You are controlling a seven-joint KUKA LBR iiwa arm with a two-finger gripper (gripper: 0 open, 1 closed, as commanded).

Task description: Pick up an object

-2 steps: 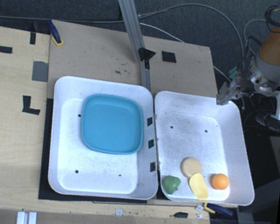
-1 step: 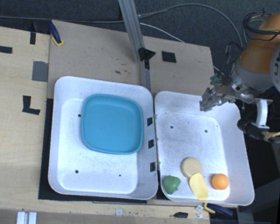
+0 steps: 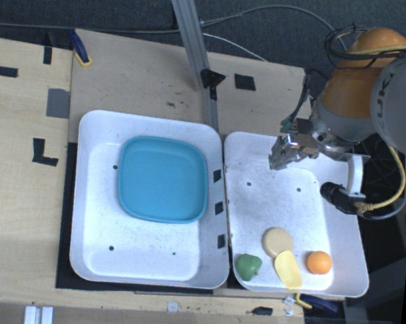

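Several small objects lie at the near end of the right bin [image 3: 341, 233]: a tan round piece [image 3: 278, 240], a yellow oblong piece [image 3: 288, 269], an orange ball [image 3: 318, 263] and a green piece [image 3: 248, 266]. My gripper [image 3: 283, 157] hangs over the far end of that bin, well away from all of them. Nothing shows between its fingers. A blue square plate [image 3: 163, 179] rests in the left bin [image 3: 89, 254].
A slanted metal post [image 3: 195, 47] rises behind the bins. A black cable connector [image 3: 335, 196] sticks out beside the wrist over the right bin. The wooden bench [image 3: 8, 192] extends to the left, with black tape marks.
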